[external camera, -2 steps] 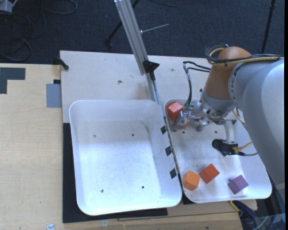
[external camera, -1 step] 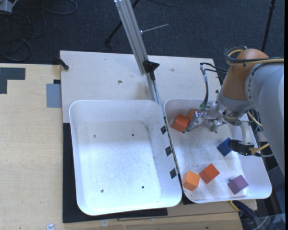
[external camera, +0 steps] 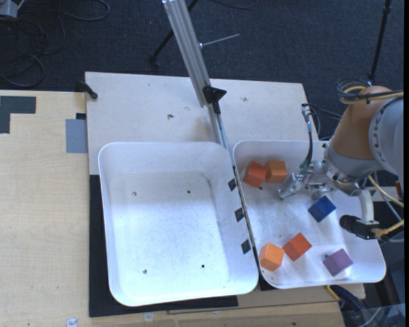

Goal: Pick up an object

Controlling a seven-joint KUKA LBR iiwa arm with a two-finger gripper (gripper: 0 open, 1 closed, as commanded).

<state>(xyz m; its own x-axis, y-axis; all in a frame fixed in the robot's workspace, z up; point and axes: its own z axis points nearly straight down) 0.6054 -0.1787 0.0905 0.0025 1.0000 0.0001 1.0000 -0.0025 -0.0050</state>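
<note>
Matte cubes — blue cube (external camera: 322, 208) beside metal gripper (external camera: 291, 187)

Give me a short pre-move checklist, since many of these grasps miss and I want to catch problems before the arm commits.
1. Objects present in the right bin: ok, six blocks.
2. Gripper over the right bin: ok, between the upper orange pair and the blue block.
3. Something between the fingers: not ok, nothing visible there.
4. Finger opening: cannot tell, too small and blurred.
5. Nearest target isolated: ok, the blue block stands apart from the others.
6. Upper orange blocks separable: not ok, they touch each other.
</note>
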